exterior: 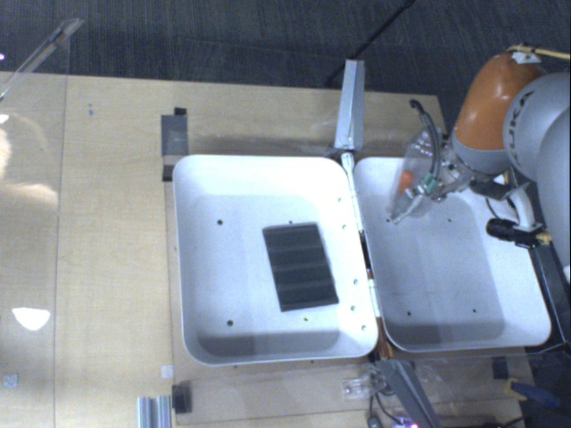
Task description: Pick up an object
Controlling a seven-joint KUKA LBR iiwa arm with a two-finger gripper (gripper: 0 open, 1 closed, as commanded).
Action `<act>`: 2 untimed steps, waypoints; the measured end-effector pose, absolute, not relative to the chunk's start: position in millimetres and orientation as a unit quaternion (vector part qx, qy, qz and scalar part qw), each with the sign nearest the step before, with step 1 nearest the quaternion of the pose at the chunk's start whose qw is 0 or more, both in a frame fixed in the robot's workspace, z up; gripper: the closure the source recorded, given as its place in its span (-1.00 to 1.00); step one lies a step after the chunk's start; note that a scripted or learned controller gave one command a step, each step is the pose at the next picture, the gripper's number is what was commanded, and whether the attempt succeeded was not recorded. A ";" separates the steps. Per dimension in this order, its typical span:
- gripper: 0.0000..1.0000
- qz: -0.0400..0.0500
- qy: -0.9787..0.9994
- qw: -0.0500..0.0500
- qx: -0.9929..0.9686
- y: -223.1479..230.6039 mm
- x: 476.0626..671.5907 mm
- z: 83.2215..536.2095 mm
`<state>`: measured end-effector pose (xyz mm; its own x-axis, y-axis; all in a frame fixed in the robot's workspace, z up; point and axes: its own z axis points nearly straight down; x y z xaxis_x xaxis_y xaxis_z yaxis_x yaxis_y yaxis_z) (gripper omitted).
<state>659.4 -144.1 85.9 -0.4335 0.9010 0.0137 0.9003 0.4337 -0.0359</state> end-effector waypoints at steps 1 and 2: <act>-1.00 0.010 -0.856 0.015 -0.517 -146.7 659.8 85.7; -1.00 0.013 -0.863 0.013 -0.505 -112.6 659.7 86.0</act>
